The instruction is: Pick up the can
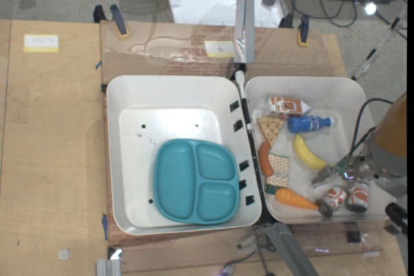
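Note:
Two small red-and-white cans lie side by side in the front right corner of the right bin [362,90]: one can [332,200] next to the carrot's tip and a second can [358,196] just right of it. My gripper [336,172] hangs low over the bin, directly behind the two cans and right of the banana, at the end of the arm [392,142] coming in from the right. Nothing is visibly held in it.
The right bin also holds a banana [306,152], a carrot [295,199], a blue bottle [309,123], a small carton [286,105], a sausage [265,159] and crackers [271,129]. A teal divided plate [196,181] sits in the left bin [129,106].

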Available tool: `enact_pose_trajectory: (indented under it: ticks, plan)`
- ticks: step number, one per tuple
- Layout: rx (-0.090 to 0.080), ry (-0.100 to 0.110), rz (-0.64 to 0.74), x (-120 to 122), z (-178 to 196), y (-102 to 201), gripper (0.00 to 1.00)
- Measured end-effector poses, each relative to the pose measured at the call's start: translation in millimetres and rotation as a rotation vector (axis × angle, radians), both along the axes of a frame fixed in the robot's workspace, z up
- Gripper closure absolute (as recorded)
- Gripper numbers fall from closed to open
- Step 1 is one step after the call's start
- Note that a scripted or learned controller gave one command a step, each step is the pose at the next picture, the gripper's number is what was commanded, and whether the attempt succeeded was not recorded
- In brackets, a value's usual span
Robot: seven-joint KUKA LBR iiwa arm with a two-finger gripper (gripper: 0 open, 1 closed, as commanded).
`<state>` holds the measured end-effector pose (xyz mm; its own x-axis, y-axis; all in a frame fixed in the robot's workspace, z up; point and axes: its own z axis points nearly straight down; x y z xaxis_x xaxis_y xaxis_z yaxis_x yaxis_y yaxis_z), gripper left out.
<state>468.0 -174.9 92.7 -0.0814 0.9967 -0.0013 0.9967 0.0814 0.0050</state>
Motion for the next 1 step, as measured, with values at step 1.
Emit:
enact_pose_trajectory:
  ticks: [1]
  plan:
    - [-0.002,0.002,0.136,-0.9,0.1,10.8,0.0]
